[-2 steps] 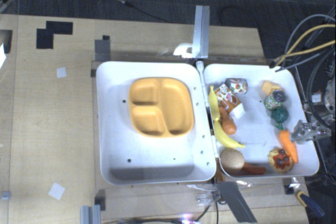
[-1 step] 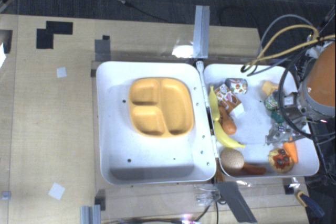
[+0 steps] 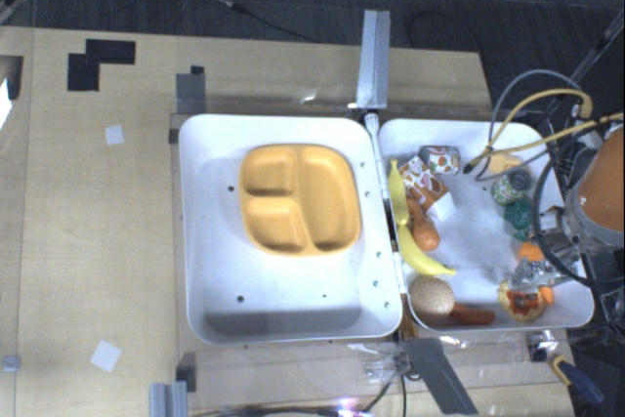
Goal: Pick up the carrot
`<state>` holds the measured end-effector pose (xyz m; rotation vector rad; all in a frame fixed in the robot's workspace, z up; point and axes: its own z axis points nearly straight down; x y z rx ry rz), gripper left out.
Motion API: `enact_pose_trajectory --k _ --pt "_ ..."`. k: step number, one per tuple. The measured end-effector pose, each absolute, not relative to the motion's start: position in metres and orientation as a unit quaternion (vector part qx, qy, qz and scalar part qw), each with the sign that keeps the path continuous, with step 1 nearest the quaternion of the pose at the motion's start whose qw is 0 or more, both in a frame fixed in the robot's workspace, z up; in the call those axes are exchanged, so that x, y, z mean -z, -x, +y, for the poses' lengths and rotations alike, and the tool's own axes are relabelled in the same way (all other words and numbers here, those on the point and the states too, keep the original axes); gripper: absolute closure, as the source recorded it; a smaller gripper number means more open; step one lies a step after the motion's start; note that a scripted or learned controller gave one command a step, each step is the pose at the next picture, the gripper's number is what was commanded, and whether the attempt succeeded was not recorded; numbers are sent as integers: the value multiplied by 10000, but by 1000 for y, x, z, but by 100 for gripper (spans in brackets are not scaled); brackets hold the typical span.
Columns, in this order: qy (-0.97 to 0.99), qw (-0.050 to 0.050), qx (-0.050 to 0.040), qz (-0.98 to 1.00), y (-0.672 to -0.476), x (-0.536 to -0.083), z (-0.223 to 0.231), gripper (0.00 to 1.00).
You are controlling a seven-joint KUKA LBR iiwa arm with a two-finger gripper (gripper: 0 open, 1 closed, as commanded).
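Observation:
In the right bin (image 3: 469,234), an orange tapered piece that looks like the carrot (image 3: 424,228) lies at the left side. It rests against a yellow banana (image 3: 418,249). My gripper (image 3: 533,276) hangs low over the bin's near right corner, well to the right of the carrot. The grey arm with its orange band (image 3: 598,195) comes in from the right above it. Small orange pieces (image 3: 530,252) and a red and yellow object (image 3: 525,301) sit right at the gripper. Whether it touches them is not discernible.
The right bin also holds a brown round item (image 3: 431,295), a red sausage (image 3: 473,314), two small printed packs (image 3: 437,161) and a green can (image 3: 512,189). The left bin (image 3: 215,239) bears a yellow divided plate (image 3: 298,198). Yellow and black cables (image 3: 532,127) loop over the right bin's far side.

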<state>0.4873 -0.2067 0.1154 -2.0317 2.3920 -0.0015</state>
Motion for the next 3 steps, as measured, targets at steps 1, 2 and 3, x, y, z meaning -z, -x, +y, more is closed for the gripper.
enact_pose_trajectory --k 1,2,3 --pt "7170 41 84 6970 -494 -98 -192 100" --pt "7344 39 38 6787 -504 -156 -152 100" --pt "7358 25 37 6772 -501 -206 -199 100"
